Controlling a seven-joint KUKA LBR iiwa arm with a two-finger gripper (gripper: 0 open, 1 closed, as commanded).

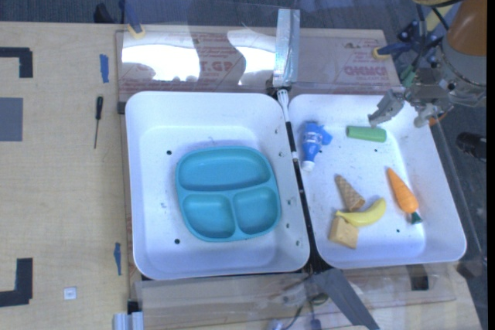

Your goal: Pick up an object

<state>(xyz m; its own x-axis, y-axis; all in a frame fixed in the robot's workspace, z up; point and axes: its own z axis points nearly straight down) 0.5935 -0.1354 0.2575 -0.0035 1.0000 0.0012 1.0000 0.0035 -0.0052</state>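
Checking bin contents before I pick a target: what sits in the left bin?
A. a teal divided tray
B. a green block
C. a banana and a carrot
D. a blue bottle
A. The teal divided tray lies alone in the left bin, while the banana, carrot, green block and blue bottle are all in the right bin.

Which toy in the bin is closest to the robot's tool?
The green block, flat at the top of the right bin. The tool hangs just above it, while the carrot, banana and blue bottle lie farther away.
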